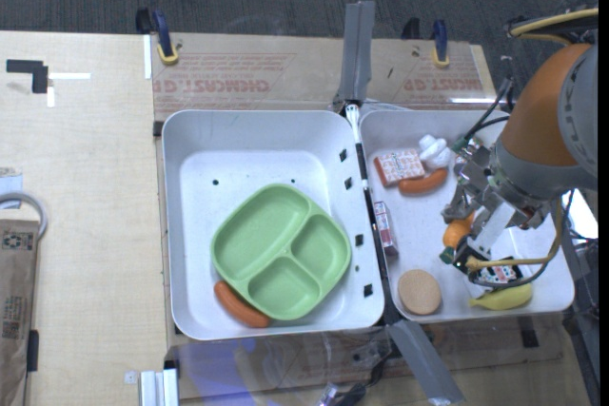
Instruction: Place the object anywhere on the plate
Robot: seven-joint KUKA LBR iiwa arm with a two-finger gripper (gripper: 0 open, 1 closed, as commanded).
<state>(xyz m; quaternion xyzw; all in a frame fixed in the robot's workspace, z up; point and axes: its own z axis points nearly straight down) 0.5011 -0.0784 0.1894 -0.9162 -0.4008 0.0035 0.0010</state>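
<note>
The green three-part plate [281,252] lies in the left bin [190,204], toward its front. My gripper [461,241] is low in the right bin [419,233], on its right side, far from the plate. A small orange object [458,231] sits right at the gripper's tip, and I cannot tell whether it is held. An orange sausage [240,304] lies in the left bin against the plate's front-left rim.
The right bin also holds a red-and-white box [400,167], a second sausage [422,183], a white item [433,147], a small bar [383,225], a round tan bun [420,292], a banana [502,298] and a dark packet [495,273].
</note>
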